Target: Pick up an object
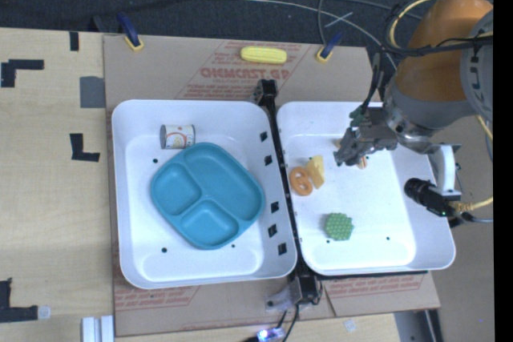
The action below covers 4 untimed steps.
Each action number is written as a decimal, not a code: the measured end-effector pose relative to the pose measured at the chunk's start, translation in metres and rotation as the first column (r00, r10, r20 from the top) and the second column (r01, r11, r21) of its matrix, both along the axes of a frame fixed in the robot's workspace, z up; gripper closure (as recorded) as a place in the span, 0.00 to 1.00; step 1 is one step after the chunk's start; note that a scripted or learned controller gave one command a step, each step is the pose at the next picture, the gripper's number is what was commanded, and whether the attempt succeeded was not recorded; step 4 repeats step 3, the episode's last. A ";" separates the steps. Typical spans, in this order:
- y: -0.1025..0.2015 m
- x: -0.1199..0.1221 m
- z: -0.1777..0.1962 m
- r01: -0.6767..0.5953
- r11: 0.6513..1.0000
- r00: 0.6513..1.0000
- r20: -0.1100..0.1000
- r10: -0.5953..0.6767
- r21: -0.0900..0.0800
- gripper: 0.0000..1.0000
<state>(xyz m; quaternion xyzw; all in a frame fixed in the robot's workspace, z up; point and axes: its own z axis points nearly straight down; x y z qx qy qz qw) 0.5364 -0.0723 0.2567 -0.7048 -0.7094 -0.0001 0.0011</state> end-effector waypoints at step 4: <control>0.164 -0.032 -0.027 0.001 1.000 1.000 -0.003 -0.001 -0.002 1.00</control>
